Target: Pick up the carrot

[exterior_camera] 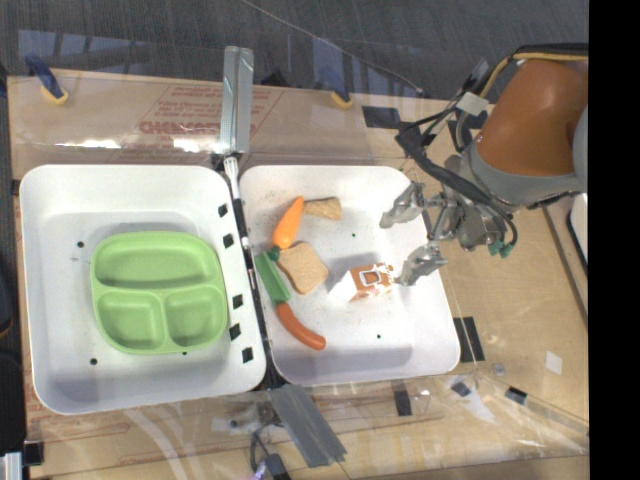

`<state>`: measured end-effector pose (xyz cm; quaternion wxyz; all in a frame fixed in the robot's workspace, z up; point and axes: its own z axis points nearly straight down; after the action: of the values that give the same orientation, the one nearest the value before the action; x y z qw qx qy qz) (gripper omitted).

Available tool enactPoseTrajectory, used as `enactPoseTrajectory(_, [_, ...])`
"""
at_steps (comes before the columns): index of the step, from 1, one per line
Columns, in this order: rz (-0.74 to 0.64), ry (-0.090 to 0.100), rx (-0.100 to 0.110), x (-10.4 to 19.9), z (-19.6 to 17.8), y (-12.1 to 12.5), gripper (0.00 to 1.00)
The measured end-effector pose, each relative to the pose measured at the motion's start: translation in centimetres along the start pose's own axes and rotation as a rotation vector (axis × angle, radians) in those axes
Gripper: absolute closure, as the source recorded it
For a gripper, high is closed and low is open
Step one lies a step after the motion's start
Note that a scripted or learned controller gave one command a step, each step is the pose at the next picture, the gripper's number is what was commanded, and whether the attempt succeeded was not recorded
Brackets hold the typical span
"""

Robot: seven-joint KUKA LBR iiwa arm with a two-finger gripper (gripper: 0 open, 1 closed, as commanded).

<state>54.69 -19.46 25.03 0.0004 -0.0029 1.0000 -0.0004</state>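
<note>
on the table's right bin i see the carrot lying near the left wall, untouched, while my hand hovers wide and empty well right, so next i reach left and descend.

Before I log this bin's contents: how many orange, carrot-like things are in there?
2. One carrot lies near the right bin's upper left, beside a tan piece. Another orange piece lies lower, below the bread slice. None seems hidden.
</note>
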Motion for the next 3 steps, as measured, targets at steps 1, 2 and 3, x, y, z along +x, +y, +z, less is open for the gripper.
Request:
enactPoseTrajectory(1, [0.54,0.006,-0.001,-5.5,8.3,5.4,0.0])
enactPoseTrajectory(2, [0.448,0.004,-0.001,-10.2,15.2,8.6,0.0])
enactPoseTrajectory(3, [0.44,-0.013,0.002,-10.8,13.2,8.5,1.0])
